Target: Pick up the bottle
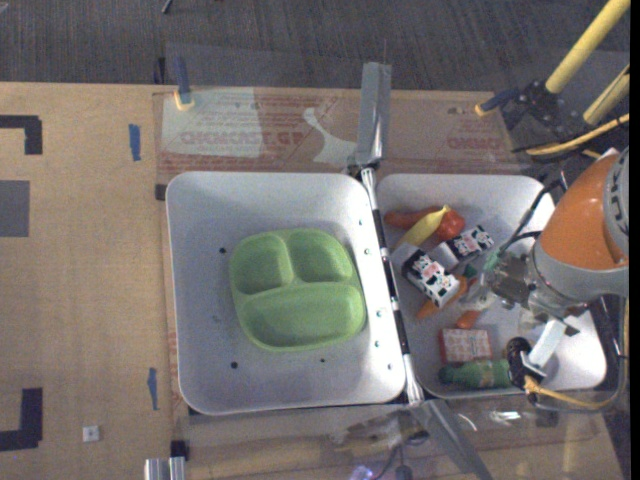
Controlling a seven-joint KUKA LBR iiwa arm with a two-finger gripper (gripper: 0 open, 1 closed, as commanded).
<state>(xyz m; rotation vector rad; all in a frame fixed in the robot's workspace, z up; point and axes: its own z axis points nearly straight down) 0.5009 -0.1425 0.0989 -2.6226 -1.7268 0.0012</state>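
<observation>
Currently the green bottle (pixel 478 373) is lying on its side in the right-hand bin (pixel 515 196), its long axis running left to right along the bin's near wall, just below a pink box (pixel 466 345). The hand (pixel 503 283) is hanging over the bin's middle, near a cow-patterned carton (pixel 430 276); how wide it stands cannot be told.

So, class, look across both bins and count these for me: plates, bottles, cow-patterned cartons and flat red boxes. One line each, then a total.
Green plate: 1
Green bottle: 1
Cow-patterned cartons: 2
Red box: 1
Total: 5
</observation>
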